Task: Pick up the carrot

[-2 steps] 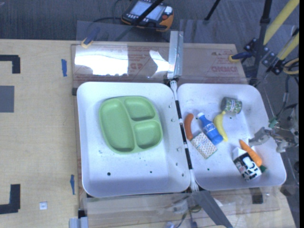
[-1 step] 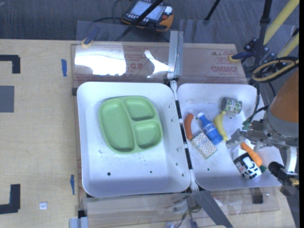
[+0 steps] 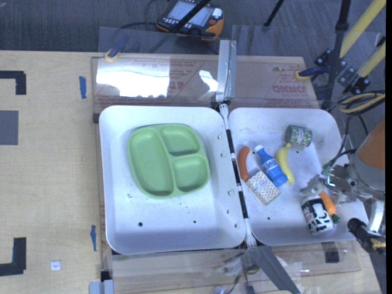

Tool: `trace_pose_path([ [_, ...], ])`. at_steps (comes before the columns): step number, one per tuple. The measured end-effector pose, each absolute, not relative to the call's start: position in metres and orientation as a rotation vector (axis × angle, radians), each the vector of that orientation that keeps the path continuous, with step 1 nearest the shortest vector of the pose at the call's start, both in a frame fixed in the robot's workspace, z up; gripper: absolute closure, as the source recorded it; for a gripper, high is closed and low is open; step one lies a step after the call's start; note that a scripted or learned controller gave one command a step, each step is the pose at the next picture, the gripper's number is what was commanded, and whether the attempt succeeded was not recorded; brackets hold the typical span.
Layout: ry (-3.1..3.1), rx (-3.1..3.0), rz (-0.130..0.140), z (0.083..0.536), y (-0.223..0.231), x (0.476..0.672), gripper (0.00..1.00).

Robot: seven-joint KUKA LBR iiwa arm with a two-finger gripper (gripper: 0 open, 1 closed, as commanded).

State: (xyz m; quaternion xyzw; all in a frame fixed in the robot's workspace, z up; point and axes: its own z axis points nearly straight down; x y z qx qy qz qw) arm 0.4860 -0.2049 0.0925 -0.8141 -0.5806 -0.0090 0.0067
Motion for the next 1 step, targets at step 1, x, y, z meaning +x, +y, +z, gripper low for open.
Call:
trace_pose_path([
  [1,-1.824,-2.559,-0.033,0.1025,-0.2066,0.4886,1.00],
])
